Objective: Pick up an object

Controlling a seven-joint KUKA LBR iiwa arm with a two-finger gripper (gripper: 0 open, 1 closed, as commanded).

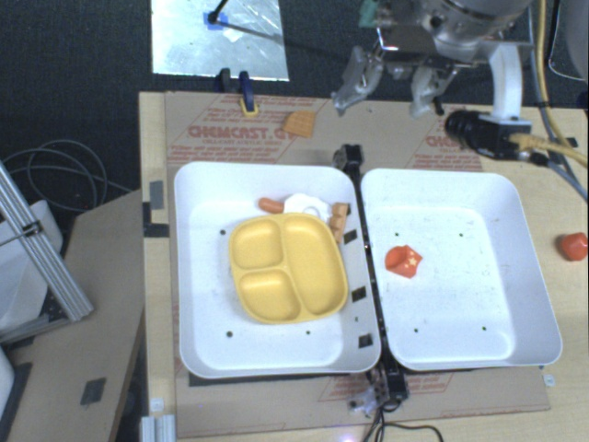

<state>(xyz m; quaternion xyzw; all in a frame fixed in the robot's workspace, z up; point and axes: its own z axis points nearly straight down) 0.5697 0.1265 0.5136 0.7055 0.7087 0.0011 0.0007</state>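
Note:
My gripper (385, 88) hangs high above the back edge of the bins, open, with nothing between its fingers. In the left bin (198, 274) lies a yellow divided plate (286, 268). Behind the plate sit a small orange sausage-like piece (271, 205), a white cup-like thing (306, 206) and a tan piece (339, 217). The right bin (515, 274) holds a red-orange crumpled object (403, 261) near its left side, well below and in front of the gripper.
A tan cracker-like piece (300, 122) lies on the cardboard behind the left bin. A red object (572, 245) sits on the bench right of the right bin. A shiny metal sheet (219, 24) lies at the back left.

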